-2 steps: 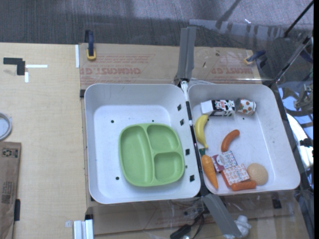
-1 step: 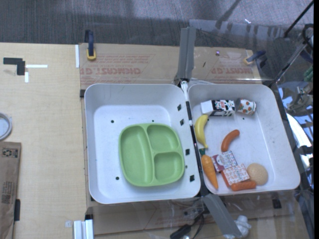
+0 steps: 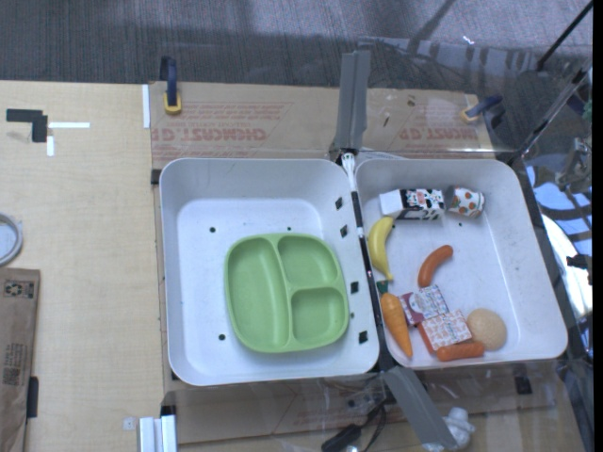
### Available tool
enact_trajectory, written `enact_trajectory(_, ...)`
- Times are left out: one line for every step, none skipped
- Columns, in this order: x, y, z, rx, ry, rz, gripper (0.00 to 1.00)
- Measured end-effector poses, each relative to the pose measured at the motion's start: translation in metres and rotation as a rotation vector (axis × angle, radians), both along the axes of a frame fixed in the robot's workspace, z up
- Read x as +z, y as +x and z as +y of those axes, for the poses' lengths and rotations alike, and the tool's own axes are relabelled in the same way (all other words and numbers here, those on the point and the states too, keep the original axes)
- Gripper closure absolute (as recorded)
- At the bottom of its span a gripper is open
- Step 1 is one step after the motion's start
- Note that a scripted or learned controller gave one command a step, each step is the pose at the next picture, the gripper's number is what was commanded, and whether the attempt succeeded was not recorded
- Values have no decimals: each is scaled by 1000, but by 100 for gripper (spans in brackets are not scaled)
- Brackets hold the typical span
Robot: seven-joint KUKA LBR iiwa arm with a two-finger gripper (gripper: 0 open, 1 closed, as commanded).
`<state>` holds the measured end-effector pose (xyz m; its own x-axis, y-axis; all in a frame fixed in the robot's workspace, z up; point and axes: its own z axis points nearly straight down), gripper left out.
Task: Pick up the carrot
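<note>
**Carrot lies in the right bin, by the dividing wall**

Camera view: On the desk point(image 3: 85, 215) stand two white bins side by side. The left bin point(image 3: 188, 205) carries a green divided plate point(image 3: 287, 292). In the right bin point(image 3: 509, 252), the carrot point(image 3: 396, 324) lies at about 7 o'clock, close to the wall shared with the left bin, its thin end pointing toward 5 o'clock. A banana point(image 3: 380, 245) lies just beside it at 12 o'clock. A small printed packet point(image 3: 435, 318) touches the carrot at 3 o'clock. An orange sausage point(image 3: 433, 265) sits near the centre, a bread roll point(image 3: 487, 328) at 5 o'clock, and a milk carton point(image 3: 415, 203) at 12 o'clock. The state of the tool cannot be told.
</note>
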<state>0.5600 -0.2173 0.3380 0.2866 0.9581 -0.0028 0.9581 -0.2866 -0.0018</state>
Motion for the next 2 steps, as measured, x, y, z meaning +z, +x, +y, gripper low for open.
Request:
enact_trajectory(8,1,0,3,-2,3,100)
enact_trajectory(2,-13,35,-130,1,2,100)
